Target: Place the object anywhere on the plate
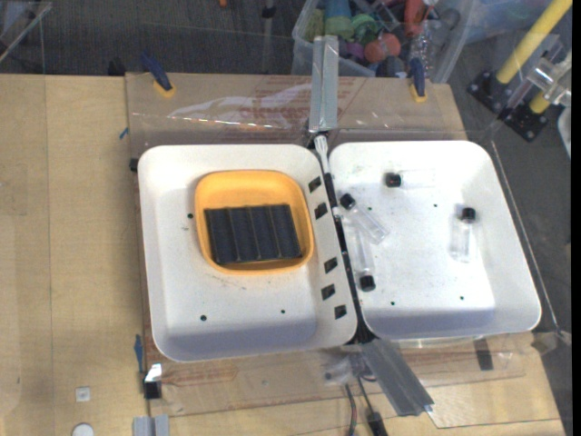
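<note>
The square orange plate [250,181] sits in the left bin [182,321], slightly toward that bin's far side, and a dark ribbed rectangular block [253,233] lies flat on it, covering most of the plate's floor (only the raised rim shows around it). The right bin [427,289] holds clear vials with black caps: one [462,234] near its right wall, and two more [364,243] close to the divider [329,243] between the bins. A small black piece [392,180] lies apart near the far wall. Whether the gripper is wide, narrow or holding anything cannot be told. A clear tub of coloured toys [386,12] stands behind the wooden bench [64,243].
</note>
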`<control>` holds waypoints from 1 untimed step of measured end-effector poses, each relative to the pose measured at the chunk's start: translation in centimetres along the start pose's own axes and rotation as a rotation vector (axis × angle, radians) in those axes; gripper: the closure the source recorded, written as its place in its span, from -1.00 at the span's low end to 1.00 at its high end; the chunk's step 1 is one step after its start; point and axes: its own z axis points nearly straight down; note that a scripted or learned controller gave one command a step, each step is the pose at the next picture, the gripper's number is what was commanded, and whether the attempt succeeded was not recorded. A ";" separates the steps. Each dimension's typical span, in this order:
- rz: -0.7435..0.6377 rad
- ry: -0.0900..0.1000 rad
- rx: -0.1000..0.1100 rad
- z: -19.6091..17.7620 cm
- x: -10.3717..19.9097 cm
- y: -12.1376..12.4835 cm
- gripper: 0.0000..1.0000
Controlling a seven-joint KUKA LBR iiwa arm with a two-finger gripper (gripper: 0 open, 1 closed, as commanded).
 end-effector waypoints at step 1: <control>-0.281 0.000 0.000 0.0 0.2 -0.1 1.00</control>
